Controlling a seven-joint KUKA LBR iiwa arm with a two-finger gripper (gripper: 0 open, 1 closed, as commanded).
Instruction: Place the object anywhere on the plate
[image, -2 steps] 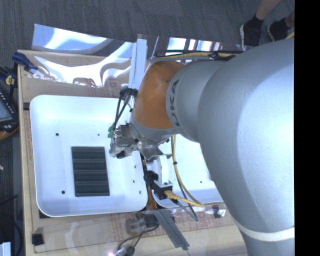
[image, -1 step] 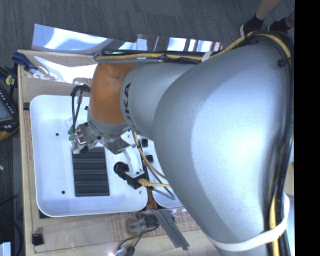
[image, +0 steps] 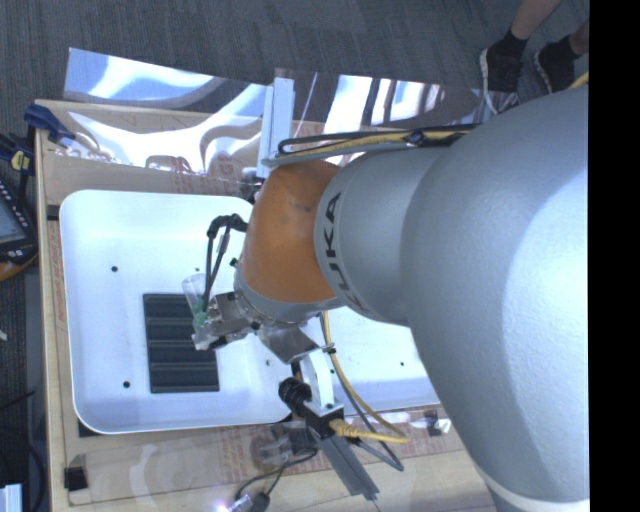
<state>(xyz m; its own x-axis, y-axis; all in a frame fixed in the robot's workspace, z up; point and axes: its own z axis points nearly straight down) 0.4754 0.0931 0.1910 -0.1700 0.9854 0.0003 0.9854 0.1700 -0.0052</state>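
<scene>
claw (image: 205, 325) sits low in the left bin (image: 90, 230), at the dark ridged plate (image: 180, 345). claw opening and object position: cannot tell, arm (image: 420, 240) occludes. risk: empty release, or object landing beside plate.

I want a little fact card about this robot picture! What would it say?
robot: grey arm with an orange band, reaching in from the right
tool: low over the left bin, near; too hidden to tell how it stands
left bin: white, shallow
in the bin: dark ribbed rectangular plate, lying flat, partly under the tool
object to place: cannot make it out
right bin: mostly covered by the arm
</scene>
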